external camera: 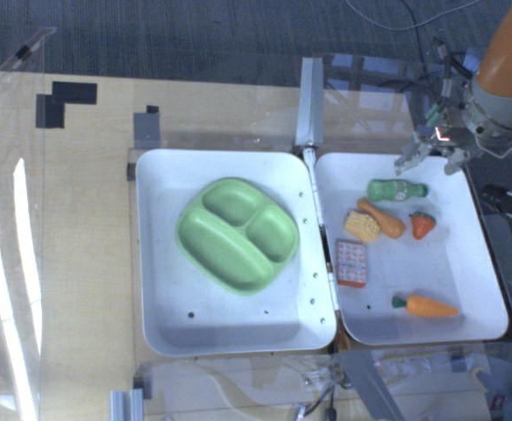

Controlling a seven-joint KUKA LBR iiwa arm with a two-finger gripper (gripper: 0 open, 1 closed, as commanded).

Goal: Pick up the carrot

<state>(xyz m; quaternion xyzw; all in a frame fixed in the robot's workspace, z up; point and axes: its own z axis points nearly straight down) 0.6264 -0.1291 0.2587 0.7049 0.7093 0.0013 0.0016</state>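
Carrot (427, 305): lying flat in the right bin.
Orange body, green stem end pointing left, tapered tip pointing right; lies near the bin's front edge, well apart from the other items.

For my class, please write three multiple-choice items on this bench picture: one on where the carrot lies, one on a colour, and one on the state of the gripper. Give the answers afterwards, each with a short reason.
1. Where is the carrot?
A. On the green divided plate
B. In the right bin, near its front edge
C. On the bench outside the bins

2. What colour is the divided plate in the left bin?
A. Green
B. Red
C. Blue

3. What is the gripper doing?
A. Gripping the carrot
B. Resting on the plate
C. Poised open above the right bin's far edge, holding nothing

Answers:
1 B: the carrot lies alone near the front edge of the right bin.
2 A: the plate is light green against the white bin.
3 C: its fingers are spread near the green bottle, with nothing between them.
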